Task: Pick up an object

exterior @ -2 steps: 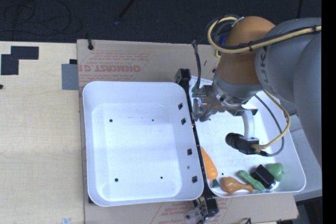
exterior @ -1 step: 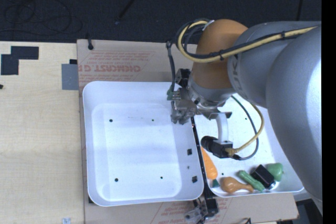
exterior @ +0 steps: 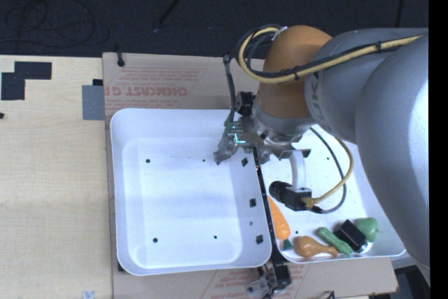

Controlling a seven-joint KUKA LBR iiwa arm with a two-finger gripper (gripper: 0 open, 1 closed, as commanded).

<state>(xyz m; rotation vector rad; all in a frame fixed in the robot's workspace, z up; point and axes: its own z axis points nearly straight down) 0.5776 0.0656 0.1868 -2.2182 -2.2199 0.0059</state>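
My gripper (exterior: 225, 150) hangs low over the right end of the left bin (exterior: 175, 199), close to its inner wall, with no object seen at its tip. The loose objects lie in the front corner of the right bin (exterior: 318, 220): an orange carrot (exterior: 280, 220), a tan gourd-shaped piece (exterior: 311, 246), a long green piece (exterior: 336, 240), a black block (exterior: 350, 234) and a round green piece (exterior: 366, 226). The gripper stands well apart from them, up and to the left. The arm's wrist hides the back of the right bin.
The divider between the bins (exterior: 262, 206) runs just right of the gripper. A black connector (exterior: 288, 194) on a yellow cable hangs above the carrot. Cardboard (exterior: 168, 84) lies under the bins, and the wooden bench (exterior: 49, 185) extends left.
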